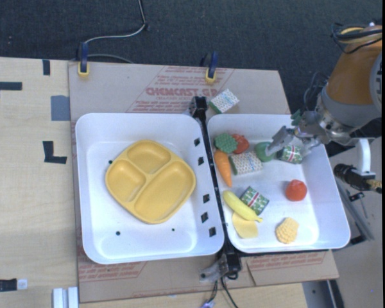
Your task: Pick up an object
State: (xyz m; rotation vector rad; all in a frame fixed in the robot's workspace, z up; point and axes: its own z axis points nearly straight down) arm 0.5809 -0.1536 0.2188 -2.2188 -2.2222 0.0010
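Here the gripper (287, 145) hangs low over the upper right part of the right bin (330, 233), with a small can (292, 154) and a green piece (264, 151) right at its tips. Whether the tips are spread or closed, and whether either thing sits between them, I cannot tell. The can looks light and stiff, probably smooth enough to slip or roll, so a hold across its round sides near the middle seems best. The other toys lie in the same bin: a broccoli (226, 142) and a carrot (222, 167) to the left, a tomato (296, 190) just below the gripper, a banana (240, 205) and a corn cob (286, 230) further down. A yellow plate (151, 180) rests in the left bin (90, 236).
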